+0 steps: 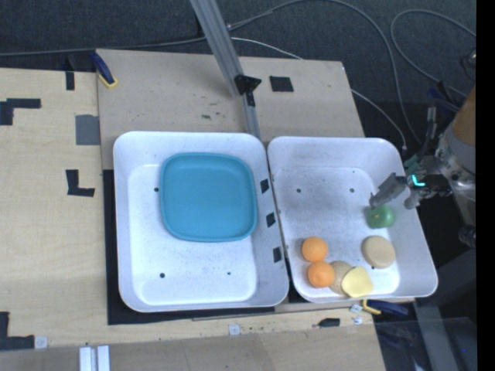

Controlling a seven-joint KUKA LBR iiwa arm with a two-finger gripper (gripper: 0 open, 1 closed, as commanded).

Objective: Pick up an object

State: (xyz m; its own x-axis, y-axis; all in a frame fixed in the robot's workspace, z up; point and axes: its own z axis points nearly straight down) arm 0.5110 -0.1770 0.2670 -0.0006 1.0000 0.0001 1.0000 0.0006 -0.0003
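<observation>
Pincer (pixel 394 192) over one green ball (pixel 380 218), two oranges (pixel 314 249).

White bins (pixel 139 207): smooth plastic, scuffed grey. Blue plate (pixel 207 196): matt plastic. Bench (pixel 46 230): pale wood, matt. Slanted pole (pixel 220 41): brushed metal. Orange balls (pixel 314 250): smooth.

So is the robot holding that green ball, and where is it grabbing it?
Cannot tell. The gripper is right above the green ball, but no grip shows.
</observation>
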